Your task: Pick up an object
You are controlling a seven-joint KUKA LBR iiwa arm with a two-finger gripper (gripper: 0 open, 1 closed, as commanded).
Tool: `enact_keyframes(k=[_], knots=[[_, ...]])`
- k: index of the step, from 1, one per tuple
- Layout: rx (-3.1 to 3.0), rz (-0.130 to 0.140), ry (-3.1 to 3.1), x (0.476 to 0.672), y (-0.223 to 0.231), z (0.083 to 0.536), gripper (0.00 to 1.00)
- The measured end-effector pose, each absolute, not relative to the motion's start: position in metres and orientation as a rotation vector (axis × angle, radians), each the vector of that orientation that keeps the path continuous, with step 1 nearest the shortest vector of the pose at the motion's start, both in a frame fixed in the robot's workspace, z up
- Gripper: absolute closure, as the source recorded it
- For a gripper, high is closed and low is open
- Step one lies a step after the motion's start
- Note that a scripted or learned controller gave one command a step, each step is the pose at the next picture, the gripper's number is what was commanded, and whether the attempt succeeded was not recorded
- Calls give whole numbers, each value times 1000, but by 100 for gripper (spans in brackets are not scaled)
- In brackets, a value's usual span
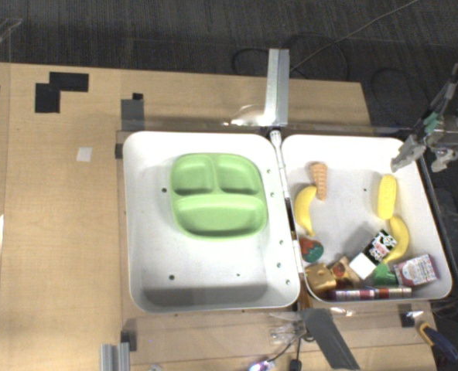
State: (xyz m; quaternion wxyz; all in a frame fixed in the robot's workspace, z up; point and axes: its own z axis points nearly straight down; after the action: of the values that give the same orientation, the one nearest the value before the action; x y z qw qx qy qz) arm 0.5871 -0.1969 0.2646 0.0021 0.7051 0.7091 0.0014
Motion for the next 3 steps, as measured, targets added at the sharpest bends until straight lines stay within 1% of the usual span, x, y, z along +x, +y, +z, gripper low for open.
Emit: enact_keyframes(k=[1,2,3], knots=[[2244,5,2195,568,-195,259,0],[1963,3,2448,573,-195,121,0],[1740,8,2602,615,-205,90,0]])
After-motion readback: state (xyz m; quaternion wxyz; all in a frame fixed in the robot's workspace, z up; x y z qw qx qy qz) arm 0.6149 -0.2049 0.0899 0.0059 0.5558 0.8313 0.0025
